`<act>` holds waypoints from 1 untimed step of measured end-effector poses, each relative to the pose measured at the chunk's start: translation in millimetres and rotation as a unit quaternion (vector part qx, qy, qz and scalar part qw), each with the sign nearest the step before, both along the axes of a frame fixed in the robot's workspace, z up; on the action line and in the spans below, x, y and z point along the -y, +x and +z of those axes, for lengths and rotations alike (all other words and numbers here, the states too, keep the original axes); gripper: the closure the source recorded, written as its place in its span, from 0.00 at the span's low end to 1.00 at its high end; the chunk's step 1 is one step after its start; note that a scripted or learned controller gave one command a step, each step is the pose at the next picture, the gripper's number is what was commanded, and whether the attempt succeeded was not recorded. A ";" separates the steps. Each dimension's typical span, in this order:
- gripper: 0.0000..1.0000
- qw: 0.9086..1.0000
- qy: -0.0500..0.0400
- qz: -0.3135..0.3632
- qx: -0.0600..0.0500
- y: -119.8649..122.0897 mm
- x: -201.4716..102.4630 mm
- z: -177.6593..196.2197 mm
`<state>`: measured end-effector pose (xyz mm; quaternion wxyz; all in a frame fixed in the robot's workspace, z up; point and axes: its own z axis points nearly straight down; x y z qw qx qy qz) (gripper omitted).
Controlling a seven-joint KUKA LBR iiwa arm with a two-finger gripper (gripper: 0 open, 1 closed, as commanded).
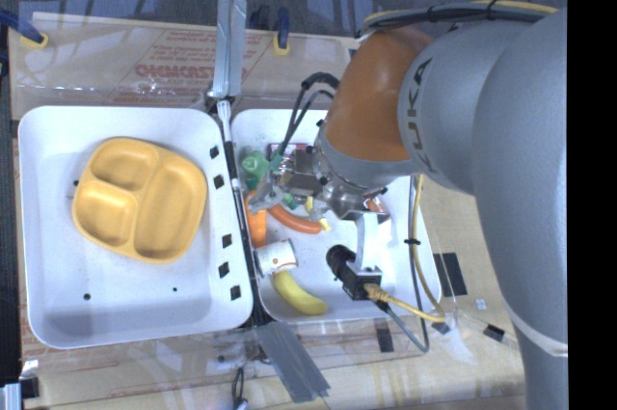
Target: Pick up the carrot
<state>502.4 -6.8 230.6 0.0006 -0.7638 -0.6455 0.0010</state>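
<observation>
The carrot (256, 225) is a short orange piece lying against the left wall of the right bin (405, 254). My gripper (282, 184) hangs over the upper left part of that bin, just above and to the right of the carrot. The wrist hides much of what lies under it. Whether anything sits in the gripper cannot be made out.
A longer orange-red item (297, 221) lies right of the carrot. A green item (253, 165) sits above it, with a white cup (280, 256) and a banana (297, 294) below. The left bin (48, 302) bears a yellow divided plate (141, 199).
</observation>
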 end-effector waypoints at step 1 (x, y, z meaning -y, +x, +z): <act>0.00 0.998 0.000 0.069 0.001 0.3 -19.4 21.0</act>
